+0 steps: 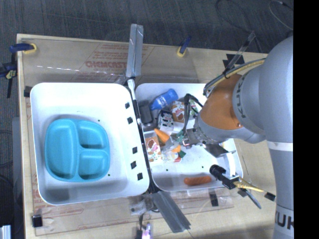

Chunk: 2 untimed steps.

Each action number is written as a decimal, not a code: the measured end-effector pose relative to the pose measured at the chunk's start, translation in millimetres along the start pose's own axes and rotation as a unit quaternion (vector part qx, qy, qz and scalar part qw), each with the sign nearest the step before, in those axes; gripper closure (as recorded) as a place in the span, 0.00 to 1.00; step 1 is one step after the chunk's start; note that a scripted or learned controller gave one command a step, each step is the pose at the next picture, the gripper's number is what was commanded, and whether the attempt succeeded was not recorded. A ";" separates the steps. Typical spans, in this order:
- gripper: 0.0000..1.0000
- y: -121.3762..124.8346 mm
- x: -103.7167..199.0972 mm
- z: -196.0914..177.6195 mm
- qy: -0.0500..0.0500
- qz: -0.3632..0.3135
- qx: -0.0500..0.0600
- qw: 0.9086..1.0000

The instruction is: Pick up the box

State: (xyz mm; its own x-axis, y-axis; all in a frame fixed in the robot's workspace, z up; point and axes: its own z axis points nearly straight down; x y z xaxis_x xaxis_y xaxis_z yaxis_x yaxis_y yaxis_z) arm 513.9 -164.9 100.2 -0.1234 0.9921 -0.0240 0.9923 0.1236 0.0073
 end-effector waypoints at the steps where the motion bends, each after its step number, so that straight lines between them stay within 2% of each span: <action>1: 0.00 -36.8 -23.2 4.2 0.012 0.031 0.000 0.999; 2: 0.00 -30.8 12.0 -2.5 -0.010 -0.008 -0.006 1.000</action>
State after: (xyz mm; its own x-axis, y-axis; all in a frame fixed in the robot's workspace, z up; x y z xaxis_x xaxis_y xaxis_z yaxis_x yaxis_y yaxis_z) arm 481.8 -156.7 102.2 -0.1395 0.9893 -0.0435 0.9899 0.1405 0.0196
